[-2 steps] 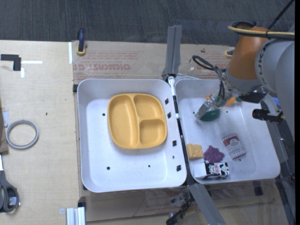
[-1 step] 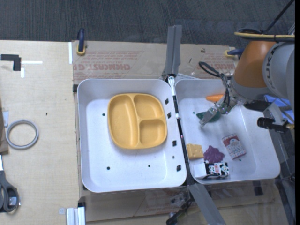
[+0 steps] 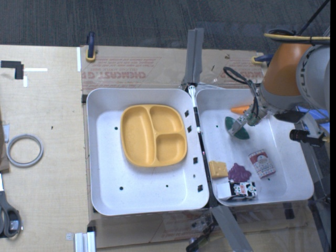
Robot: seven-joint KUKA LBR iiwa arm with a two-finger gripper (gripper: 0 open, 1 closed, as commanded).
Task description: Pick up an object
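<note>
The right bin (image 3: 294,190) holds several small objects. A dark green piece (image 3: 242,134) lies in its upper part, and my gripper (image 3: 239,125) sits right over it, touching or nearly touching its top. An orange piece (image 3: 240,109) lies just behind the gripper, partly hidden by the wrist. Nearer the front are a yellow block (image 3: 218,169), a purple lump (image 3: 240,171), a red and white packet (image 3: 261,164) and a small black and white box (image 3: 243,190). The arm's grey and orange wrist (image 3: 286,70) hangs over the bin's far right corner.
A yellow divided plate (image 3: 154,135) lies in the left bin (image 3: 105,193). On the wooden bench to the left are a grey tape roll (image 3: 23,150), scissors (image 3: 9,219) and a blue clamp (image 3: 91,45). A metal divider (image 3: 194,56) stands between the bins.
</note>
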